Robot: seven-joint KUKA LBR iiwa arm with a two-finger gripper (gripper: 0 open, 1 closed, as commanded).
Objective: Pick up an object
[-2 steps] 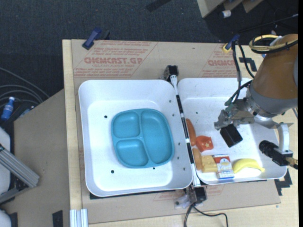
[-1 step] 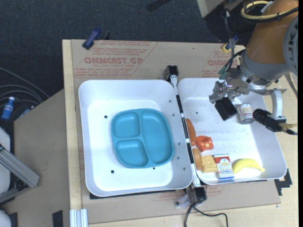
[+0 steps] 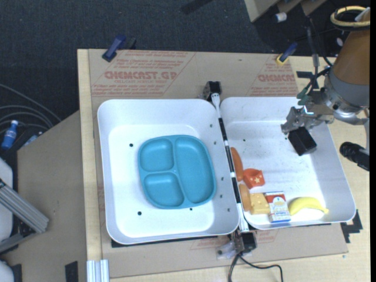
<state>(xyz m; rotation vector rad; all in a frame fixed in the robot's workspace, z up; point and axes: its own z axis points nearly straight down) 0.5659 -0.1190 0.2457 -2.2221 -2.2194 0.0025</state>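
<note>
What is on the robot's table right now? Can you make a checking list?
Surface: board bench bearing left bin and right bin.
Job's things: banana, small carton, red piece, orange stick, tan block, all in the right bin's near end.
Clutter: blue divided tray in the left bin.
Grippers: gripper over the right bin's far half, nothing seen held.
Cables: black cables on the left floor.
Surroundings: dark carpet.
</note>
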